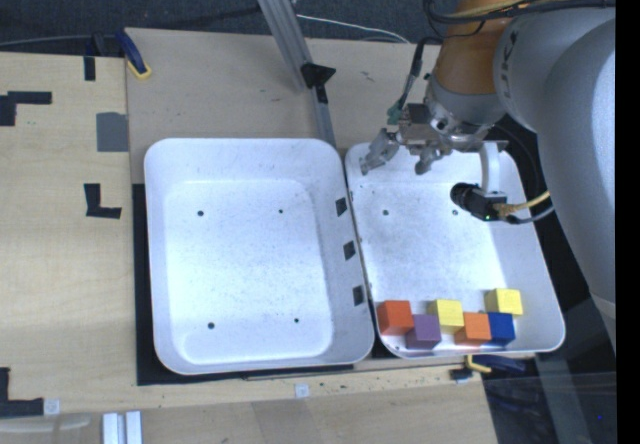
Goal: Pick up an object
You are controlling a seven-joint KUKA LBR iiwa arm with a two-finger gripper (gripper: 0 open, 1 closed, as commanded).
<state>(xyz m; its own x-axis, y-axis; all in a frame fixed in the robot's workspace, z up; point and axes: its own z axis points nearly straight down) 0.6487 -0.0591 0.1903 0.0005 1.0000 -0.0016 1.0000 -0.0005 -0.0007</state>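
Hovering over the far end of the right bin (520,232), the pincer (398,160) is spread open, gripping nothing. Coloured blocks (450,320) cluster along that bin's near wall, well apart from the pincer.

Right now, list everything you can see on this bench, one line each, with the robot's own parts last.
left bin: 1, white, left half of the bench.
right bin: 1, white, beside the left bin, under the gripper.
orange blocks: 2, near edge of the right bin; the second sits further right.
yellow blocks: 2, same row; the other at the right end.
purple block: 1, between the left orange and a yellow.
blue block: 1, below the right yellow.
metal rail: 1, grey, slanting in from the top.
arm: 1, grey with orange band, from the right.
gripper: 1, fingers apart, holding nothing, above the right bin's far edge.
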